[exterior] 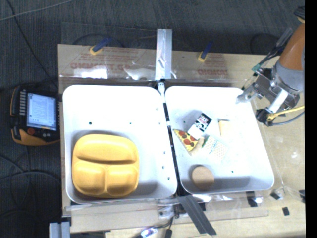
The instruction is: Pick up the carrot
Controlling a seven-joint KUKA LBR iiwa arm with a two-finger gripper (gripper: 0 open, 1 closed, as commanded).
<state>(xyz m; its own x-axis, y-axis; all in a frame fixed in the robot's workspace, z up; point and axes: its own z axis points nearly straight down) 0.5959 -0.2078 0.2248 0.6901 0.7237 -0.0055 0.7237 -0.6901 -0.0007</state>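
Observation:
My gripper (246, 95) hangs over the far right corner of the right bin (257, 148), at the end of the grey arm with its orange band (293, 51). It is apart from every item in the bin. In the bin's middle lie a pizza slice (188, 140), a black and white box (200, 123), a pale wedge (224, 127) and a speckled white piece (216, 147). A round brown cookie (201, 175) rests near the front wall.
The left bin (114, 103) holds a large yellow bread loaf (105, 164) at its front left. A ridge (168, 133) divides the two bins. A handheld pendant with a lit screen (35, 114) lies left of the bench. Cables hang off the arm's wrist (277, 114).

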